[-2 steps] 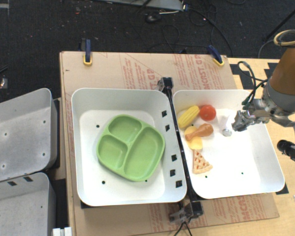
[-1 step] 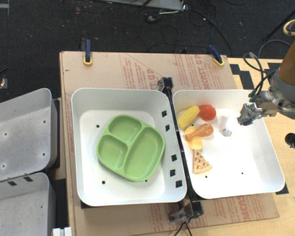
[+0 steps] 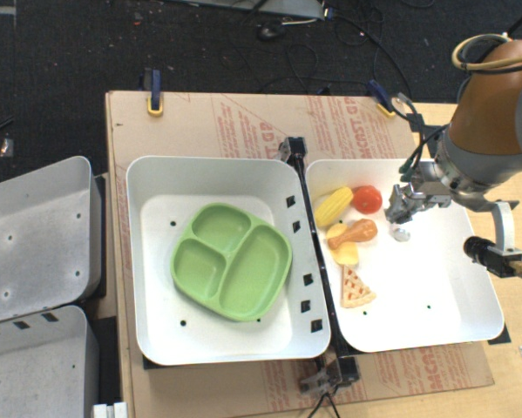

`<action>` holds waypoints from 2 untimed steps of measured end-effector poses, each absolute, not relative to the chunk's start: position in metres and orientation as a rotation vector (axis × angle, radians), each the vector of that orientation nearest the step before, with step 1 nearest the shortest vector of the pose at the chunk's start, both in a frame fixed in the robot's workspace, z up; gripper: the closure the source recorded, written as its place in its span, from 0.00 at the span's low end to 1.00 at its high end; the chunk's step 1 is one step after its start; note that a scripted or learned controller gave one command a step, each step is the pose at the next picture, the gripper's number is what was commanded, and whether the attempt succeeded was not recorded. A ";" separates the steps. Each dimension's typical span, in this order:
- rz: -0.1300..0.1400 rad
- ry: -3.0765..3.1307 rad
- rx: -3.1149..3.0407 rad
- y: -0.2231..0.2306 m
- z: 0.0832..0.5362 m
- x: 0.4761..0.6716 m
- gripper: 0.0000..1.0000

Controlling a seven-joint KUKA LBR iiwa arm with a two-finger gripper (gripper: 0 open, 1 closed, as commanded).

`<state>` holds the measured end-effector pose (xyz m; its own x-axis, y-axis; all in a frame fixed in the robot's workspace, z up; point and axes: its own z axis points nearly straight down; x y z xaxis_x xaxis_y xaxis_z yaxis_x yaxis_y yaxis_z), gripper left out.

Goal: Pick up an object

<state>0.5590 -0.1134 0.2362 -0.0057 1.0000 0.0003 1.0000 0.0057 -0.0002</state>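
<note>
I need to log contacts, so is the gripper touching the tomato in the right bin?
Apart. The camera view shows white bin floor between the gripper and the tomato, which lies to its left.

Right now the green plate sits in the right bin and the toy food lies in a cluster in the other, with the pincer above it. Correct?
Not quite. The camera view shows the green plate in the left bin; the toy food clusters in the right bin, pincer above that one.

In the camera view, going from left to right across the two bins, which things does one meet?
Green divided plate → corn cob → tomato → gripper.
</note>
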 end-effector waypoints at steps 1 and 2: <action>0.000 -2.227 -2.215 -0.057 0.227 0.573 1.00; 0.001 -2.228 -2.215 -0.002 0.218 0.582 1.00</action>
<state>0.5820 -0.0017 0.2178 -0.0060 1.0000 -0.0001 1.0000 0.0060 -0.0005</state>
